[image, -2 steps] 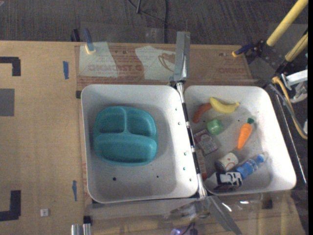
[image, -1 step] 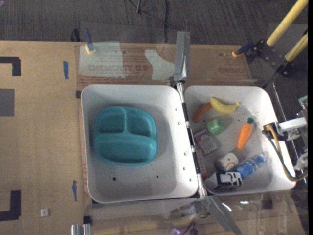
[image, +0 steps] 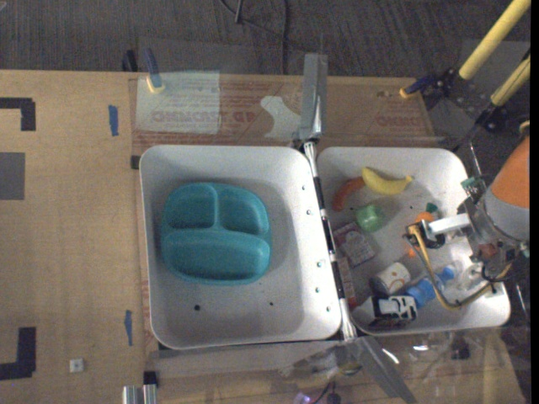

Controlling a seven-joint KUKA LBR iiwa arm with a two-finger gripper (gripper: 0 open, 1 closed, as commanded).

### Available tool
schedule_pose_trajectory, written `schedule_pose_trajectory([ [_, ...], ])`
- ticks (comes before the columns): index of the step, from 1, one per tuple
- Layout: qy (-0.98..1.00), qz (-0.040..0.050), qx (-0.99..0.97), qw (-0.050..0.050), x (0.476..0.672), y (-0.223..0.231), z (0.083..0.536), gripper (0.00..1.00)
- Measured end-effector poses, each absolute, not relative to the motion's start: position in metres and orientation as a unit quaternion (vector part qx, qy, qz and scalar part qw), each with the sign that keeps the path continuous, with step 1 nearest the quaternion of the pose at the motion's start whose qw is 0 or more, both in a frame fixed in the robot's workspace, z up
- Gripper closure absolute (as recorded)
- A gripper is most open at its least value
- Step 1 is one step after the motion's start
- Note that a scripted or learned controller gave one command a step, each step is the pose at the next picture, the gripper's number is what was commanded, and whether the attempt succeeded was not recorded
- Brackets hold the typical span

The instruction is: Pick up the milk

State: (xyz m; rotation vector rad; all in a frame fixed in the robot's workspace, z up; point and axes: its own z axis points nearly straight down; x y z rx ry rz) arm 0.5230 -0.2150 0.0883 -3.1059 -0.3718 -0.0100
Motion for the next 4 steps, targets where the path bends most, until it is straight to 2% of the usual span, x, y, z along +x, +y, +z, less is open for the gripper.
schedule_pose_trajectory([
  [1,-0.12,-0.0002,-0.993,0.005,0.521,-0.216,0.097,1.0],
  [2,-0.168,0.0003,-0.986,0.001,0.603,-0.189,0.18,1.0],
  [3,-0.103,-0.0002,-0.995,0.0,0.63,-0.163,0.237,1.0],
  [4,-0.1,0.0013,-0.995,0.001,0.586,-0.157,0.265,1.0],
])
